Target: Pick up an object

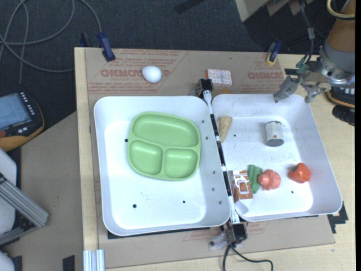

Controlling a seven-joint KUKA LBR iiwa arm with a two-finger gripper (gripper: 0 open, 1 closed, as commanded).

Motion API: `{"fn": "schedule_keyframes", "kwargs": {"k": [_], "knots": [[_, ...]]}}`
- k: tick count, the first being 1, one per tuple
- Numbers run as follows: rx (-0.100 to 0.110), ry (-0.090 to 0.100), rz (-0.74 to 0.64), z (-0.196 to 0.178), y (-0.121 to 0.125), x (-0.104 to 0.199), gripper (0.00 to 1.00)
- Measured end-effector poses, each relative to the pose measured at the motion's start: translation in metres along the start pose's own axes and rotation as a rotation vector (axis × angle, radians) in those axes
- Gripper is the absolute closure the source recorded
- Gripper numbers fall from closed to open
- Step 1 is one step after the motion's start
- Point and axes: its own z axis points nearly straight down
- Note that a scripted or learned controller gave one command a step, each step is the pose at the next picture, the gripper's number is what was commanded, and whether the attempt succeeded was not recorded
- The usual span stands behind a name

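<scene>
My gripper (296, 91) hangs at the back right corner of the right bin (316, 151), open, with nothing between its two spread fingers (281, 90). In that bin lie a grey cylinder (274, 133) near the middle, a red pepper-like piece (299, 173) at the right, a red tomato-like piece with green leaves (266, 179), a small orange-and-white box (242, 186) by the left wall, and a tan cone (224, 127) at the back left. The gripper stands behind and to the right of the grey cylinder, apart from it.
The left bin (113, 196) holds a green three-compartment plate (164, 145). Behind the bins on the cardboard lie a white egg-shaped thing (151, 73) and a small checkered block (219, 77). Blue clamps (105, 46) hold the board at the back.
</scene>
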Motion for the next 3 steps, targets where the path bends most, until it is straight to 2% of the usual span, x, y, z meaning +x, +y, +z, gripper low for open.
{"fn": "schedule_keyframes", "kwargs": {"k": [1, 2, 3], "knots": [[0.003, 0.001, 0.0, 0.112, -0.023, 0.0, 0.0], [-0.002, -0.001, -0.001, 0.101, -0.021, 0.0, 1.0], [0.002, 0.002, -0.001, 0.1, -0.074, 0.091, 1.0]]}}
